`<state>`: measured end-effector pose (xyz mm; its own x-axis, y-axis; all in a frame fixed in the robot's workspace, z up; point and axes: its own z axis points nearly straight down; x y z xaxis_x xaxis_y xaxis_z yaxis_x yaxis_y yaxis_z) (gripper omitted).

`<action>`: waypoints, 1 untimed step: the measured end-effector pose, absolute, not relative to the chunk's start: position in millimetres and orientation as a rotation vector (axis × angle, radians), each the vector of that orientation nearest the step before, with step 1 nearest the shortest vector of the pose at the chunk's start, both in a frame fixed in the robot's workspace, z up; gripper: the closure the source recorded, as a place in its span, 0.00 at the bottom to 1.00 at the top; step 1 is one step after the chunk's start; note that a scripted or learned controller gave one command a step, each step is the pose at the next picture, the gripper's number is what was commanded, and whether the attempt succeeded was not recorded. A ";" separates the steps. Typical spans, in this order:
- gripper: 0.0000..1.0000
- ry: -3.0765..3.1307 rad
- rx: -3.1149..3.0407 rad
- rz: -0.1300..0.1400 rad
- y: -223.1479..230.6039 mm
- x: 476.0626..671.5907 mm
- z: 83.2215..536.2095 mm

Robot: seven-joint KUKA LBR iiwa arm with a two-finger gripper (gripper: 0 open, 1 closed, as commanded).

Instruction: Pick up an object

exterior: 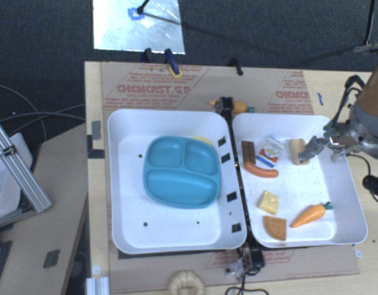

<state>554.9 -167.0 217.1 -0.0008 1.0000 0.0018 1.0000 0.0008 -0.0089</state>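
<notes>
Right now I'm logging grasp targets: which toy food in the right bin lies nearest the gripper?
The tan bread piece, at the bin's top, just left of the gripper. The carrot, cheese and sausage lie farther off.

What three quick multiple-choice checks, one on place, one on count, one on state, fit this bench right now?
1. Where is the blue tray?
A. left bin
B. right bin
C. off the bench

2. How many carrots lie in the right bin?
A. none
B. one
C. three

3. How does the sausage lie?
A. flat on the bin floor
B. on the tray
C. held in the gripper

Answers: 1 A, it sits in the left bin. 2 B, a single orange carrot. 3 A, it lies flat, apart from the gripper.
</notes>
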 end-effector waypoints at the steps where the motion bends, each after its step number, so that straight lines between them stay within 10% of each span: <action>1: 0.00 -2.226 -2.219 -0.001 -166.8 557.4 222.6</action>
